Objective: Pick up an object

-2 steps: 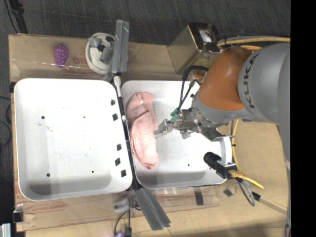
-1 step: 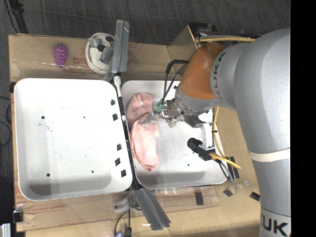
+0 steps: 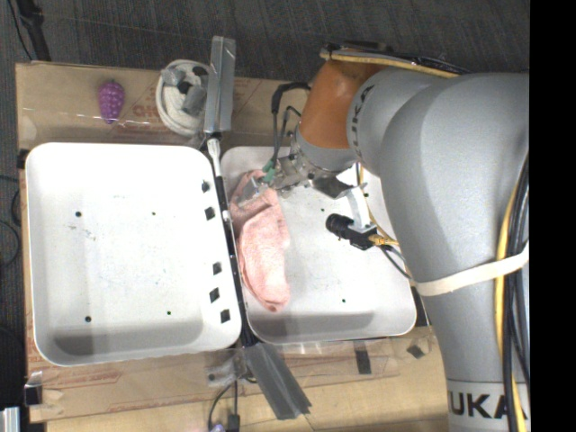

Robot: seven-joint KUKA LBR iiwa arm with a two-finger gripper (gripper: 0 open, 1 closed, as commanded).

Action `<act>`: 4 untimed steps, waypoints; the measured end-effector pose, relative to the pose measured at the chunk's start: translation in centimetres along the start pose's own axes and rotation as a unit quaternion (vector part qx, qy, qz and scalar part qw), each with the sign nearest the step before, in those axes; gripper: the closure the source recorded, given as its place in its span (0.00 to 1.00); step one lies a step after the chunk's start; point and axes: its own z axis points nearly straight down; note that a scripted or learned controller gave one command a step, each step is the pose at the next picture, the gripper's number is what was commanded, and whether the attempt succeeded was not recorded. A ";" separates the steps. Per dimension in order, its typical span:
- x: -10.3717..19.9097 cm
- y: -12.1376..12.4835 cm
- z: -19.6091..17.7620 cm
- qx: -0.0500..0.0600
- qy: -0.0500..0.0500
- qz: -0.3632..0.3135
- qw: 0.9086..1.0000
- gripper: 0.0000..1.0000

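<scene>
A pink cloth [image 3: 262, 246] lies along the left side of the right bin [image 3: 360, 318], stretched from near the far wall toward the front. My gripper [image 3: 270, 177] reaches down from the arm at the cloth's upper end, right at its far edge. The wrist and arm hide the fingertips, and I cannot make out whether cloth sits between them.
The left bin [image 3: 117, 250] sits beside the right one, with a metal divider [image 3: 220, 232] between them. A purple grape-like toy [image 3: 111, 99] and a white roll [image 3: 183, 95] rest on the bench behind the left bin. The big grey arm [image 3: 450, 196] covers the right bin's right side.
</scene>
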 end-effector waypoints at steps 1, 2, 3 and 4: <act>1.6 -7.2 0.0 0.002 0.001 0.036 0.999 0.00; 2.7 -15.8 0.0 0.001 0.001 0.057 0.998 0.00; -0.7 -18.5 -4.5 0.000 0.001 0.064 0.998 0.00; 0.6 -18.0 0.0 0.000 0.000 0.041 0.999 0.00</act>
